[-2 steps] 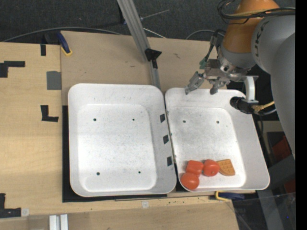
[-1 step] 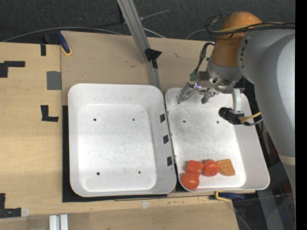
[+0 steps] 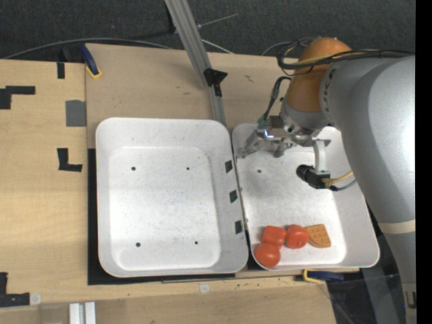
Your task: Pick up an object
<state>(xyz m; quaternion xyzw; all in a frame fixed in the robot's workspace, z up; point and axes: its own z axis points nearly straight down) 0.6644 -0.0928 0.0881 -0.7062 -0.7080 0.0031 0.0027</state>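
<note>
Three red round pieces lie bunched at the front of the right bin [image 3: 351, 211]: one [image 3: 273, 235], a second [image 3: 295, 236] to its right, and a third [image 3: 268, 254] against the front wall. Beside them on the right lies a flat orange square piece [image 3: 318, 235]. My gripper [image 3: 264, 146] hangs over the far left corner of the right bin, well away from those pieces. Its two fingers stand apart, open, with nothing between them.
The left bin [image 3: 101, 181] sits beside the right one, joined by a dark hinge strip [image 3: 233, 196]. A grey metal pole [image 3: 196, 46] slants in from the top toward the bins' far edge. The arm's bulky grey body [image 3: 378, 127] covers the right side.
</note>
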